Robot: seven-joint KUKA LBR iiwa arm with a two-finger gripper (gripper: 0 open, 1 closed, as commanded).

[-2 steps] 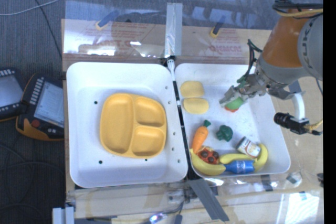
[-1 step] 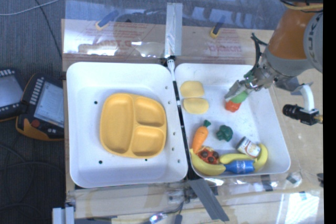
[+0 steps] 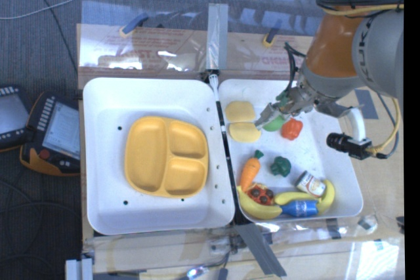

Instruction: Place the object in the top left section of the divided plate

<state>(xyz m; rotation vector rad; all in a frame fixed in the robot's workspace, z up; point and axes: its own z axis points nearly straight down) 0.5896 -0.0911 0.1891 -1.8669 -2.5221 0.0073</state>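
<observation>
At the front of the right bin (image 3: 341,197) lie the smooth toy foods — a curved yellow banana (image 3: 262,208), a blue bottle (image 3: 300,208) and a small can (image 3: 310,185). A little farther back sit an orange carrot (image 3: 249,172) and a bumpy green broccoli (image 3: 281,166). In the left bin (image 3: 108,141) the yellow divided plate (image 3: 167,155) waits with all 3 sections bare, so nothing has been put in its top left section yet. Farther back in the right bin are 2 pale yellow rounded pieces (image 3: 241,121) and a red-orange pepper (image 3: 292,129). The claw (image 3: 279,115) hangs low there, tilted down over something green (image 3: 275,121) — it seems to be going for that. I cannot tell if the claw is pinching or let go.
</observation>
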